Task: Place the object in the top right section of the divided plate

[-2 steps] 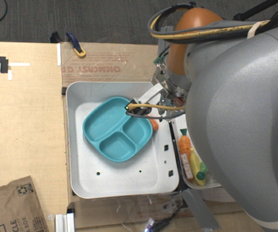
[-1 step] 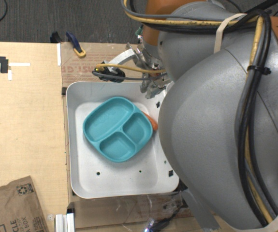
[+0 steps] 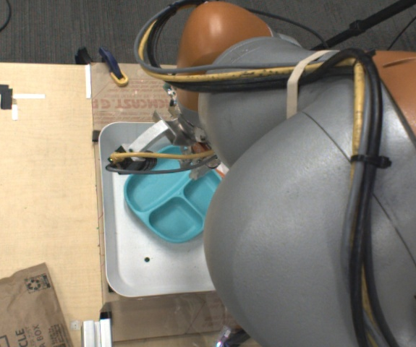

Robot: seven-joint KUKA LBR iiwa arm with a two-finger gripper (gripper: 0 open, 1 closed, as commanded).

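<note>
Turquoise plastic divided plate [image 3: 168,208] lay inside a shallow white bin [image 3: 132,266], its visible sections bare. Gripper [image 3: 186,147] hung over the plate's upper edge; cannot tell its opening or contents. Grey arm [image 3: 302,215] covered the bin's right side.

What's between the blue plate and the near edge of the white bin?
In the camera view, bare white bin floor lies below the blue divided plate, apart from one small dark speck.

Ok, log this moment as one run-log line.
arm: over bin, hiding much of it | gripper: above divided plate | fingers: cannot tell | object: not discernible | plate: in white bin | placement: unconfirmed
</note>
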